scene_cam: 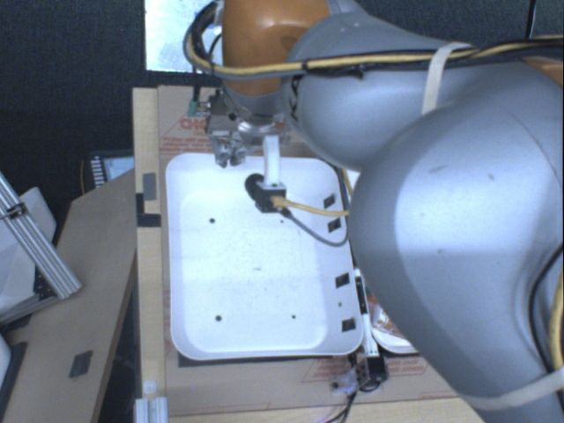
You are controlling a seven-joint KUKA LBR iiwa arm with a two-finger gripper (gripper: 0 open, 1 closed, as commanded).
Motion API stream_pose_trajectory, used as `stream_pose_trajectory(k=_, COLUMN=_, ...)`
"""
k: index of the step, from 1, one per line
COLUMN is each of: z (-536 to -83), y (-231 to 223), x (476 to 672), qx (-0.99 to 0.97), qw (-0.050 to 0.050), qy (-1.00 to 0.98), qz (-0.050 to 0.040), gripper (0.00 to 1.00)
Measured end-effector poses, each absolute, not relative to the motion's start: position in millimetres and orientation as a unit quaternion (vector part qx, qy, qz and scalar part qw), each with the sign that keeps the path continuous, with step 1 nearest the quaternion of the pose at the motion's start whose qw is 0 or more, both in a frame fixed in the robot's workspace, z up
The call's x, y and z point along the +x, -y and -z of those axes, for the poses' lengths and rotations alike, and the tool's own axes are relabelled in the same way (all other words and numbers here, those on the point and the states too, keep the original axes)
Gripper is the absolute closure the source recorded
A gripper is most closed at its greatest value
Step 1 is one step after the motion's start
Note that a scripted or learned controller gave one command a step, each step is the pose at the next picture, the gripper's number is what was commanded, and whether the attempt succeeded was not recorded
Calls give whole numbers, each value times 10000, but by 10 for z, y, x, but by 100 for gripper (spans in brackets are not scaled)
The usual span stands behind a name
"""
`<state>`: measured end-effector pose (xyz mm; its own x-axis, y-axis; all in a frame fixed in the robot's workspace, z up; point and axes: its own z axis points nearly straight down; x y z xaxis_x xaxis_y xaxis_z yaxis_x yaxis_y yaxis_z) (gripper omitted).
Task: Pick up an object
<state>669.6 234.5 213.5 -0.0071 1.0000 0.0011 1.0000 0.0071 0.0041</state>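
Observation:
My gripper (233,155) hangs over the far edge of the left white bin (256,324), under the orange band of the wrist (264,25). A white bar with a black tip (264,192) and a yellow cable reaches down beside it onto the bin's far part. Nothing shows in the gripper. A sliver of a white-rimmed, brownish thing (388,327) peeks out in the right bin under the arm. The grey arm (458,192) hides the remainder of that bin.
Black clips (342,280) sit along the divide between the two bins. The bins rest on a cardboard sheet (176,122) on the bench. An aluminium frame bar (35,245) leans at the left, off the bench.

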Motion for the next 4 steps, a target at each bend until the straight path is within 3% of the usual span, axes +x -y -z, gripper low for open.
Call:
stream_pose_trajectory(k=1, z=-1002, y=-2308, x=6658, qx=7059, qw=-21, qy=-7083, qz=42, gripper=100)
stream_pose_trajectory(k=2, z=-1194, y=-2321, x=6696, qx=7052, qw=3, qy=-7090, qz=-19, gripper=100)
stream_pose_trajectory(k=4, z=-1415, y=-2323, x=6711, qx=7045, qw=7, qy=-7097, qz=-39, gripper=100)
